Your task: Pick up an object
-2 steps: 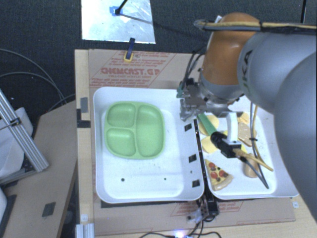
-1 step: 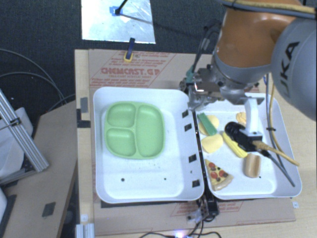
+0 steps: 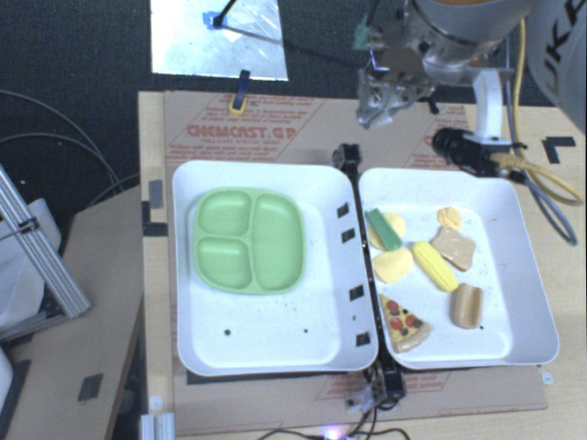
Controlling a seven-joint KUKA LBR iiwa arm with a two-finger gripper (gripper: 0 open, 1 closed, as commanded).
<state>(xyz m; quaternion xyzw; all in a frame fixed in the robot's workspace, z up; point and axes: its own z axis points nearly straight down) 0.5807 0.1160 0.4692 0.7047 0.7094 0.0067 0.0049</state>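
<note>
My gripper point(image 3: 381, 106) hangs high above the back edge of the bench, over the gap between the two bins, with nothing between its fingers. The right bin point(image 3: 523, 273) holds several toy foods: a green block point(image 3: 385, 229) on a pale yellow piece point(image 3: 396, 223), a yellow slice point(image 3: 393, 265), a corn cob point(image 3: 434, 265), a tan bread piece point(image 3: 454, 247), a small orange shell shape point(image 3: 449, 216), a hot dog point(image 3: 467, 305) and a pizza slice point(image 3: 404, 323). A green divided plate point(image 3: 248, 240) lies in the left bin point(image 3: 183, 328).
A black hinge strip point(image 3: 359, 255) runs between the two bins. Cardboard point(image 3: 275, 131) lies under the bins. A silver sheet point(image 3: 218, 24) sits on the floor at the back, and a metal frame point(image 3: 37, 255) stands at the left.
</note>
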